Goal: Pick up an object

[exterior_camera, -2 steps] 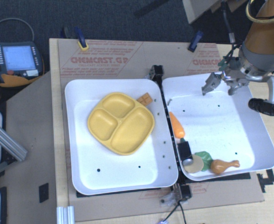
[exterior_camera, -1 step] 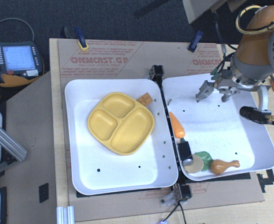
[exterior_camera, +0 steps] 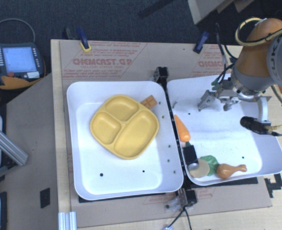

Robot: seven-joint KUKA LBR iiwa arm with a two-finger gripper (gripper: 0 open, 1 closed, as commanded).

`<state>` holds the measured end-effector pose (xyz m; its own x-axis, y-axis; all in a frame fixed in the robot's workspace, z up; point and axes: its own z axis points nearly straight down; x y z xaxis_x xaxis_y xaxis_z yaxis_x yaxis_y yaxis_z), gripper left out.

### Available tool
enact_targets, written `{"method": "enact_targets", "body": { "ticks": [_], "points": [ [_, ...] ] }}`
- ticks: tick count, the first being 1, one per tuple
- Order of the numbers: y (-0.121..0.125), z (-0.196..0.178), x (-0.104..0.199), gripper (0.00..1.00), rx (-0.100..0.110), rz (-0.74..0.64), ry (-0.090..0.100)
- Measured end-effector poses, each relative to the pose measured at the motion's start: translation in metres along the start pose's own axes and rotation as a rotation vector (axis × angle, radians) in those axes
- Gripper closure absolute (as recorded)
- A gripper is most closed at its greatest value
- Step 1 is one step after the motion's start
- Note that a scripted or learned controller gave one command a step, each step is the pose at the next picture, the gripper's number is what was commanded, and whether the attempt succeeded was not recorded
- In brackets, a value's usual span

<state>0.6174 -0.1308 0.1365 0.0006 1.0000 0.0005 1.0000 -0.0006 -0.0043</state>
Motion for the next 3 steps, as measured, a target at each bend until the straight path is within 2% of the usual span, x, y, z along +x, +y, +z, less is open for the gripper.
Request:
{"method": "enact_targets", "body": {
  "ticks": [1,2,3],
  "points": [
    [0.001,-0.013,0.0,1.0,-0.005,0.0,-0.001],
    [-0.007,-0.07,0.003,1.0,-0.01,-0.001,-0.002],
    [0.0,-0.125,-0.005,1.0,-0.011,-0.001,-0.003]
  ]
}}
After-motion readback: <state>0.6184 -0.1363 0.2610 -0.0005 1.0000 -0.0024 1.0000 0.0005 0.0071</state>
